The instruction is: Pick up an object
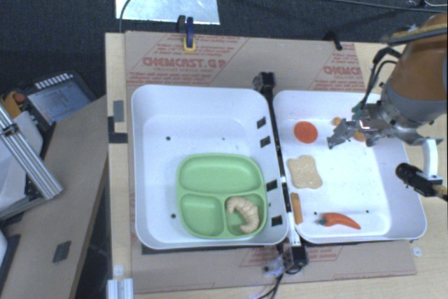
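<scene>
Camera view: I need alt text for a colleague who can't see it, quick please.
The gripper hangs over the upper part of the right bin, which holds an orange-red disc, a beige bread slice, a red chili pepper and a small orange stick. The left bin holds a green divided plate with a croissant in its lower right compartment.

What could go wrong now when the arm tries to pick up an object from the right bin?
1. The gripper hangs near the red round piece but not over it, so a straight descent may miss it.
2. The beige slice lies flat and may slip out of the grasp.
3. The orange stick lies against the wall of the right bin, leaving little room for a finger.
</scene>
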Available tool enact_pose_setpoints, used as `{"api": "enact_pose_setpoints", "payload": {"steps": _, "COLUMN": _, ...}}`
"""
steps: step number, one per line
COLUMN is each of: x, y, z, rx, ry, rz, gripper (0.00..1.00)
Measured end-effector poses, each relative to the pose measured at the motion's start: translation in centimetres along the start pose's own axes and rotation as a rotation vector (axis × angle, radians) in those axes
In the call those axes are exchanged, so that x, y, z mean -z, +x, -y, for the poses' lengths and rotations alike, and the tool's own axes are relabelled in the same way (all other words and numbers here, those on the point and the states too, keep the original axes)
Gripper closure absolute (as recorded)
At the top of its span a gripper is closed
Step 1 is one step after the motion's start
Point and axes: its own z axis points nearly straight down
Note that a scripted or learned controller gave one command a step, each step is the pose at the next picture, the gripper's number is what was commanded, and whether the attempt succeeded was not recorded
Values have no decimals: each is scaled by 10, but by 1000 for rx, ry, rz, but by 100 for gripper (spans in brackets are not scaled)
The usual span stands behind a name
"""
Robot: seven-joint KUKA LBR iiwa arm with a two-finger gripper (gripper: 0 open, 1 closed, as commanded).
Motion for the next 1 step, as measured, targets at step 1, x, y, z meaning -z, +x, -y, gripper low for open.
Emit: {"api": "enact_pose_setpoints", "payload": {"steps": 1, "x": -42, "y": 3, "z": -1, "rx": 0, "ry": 0, "rz": 0, "gripper": 0}}
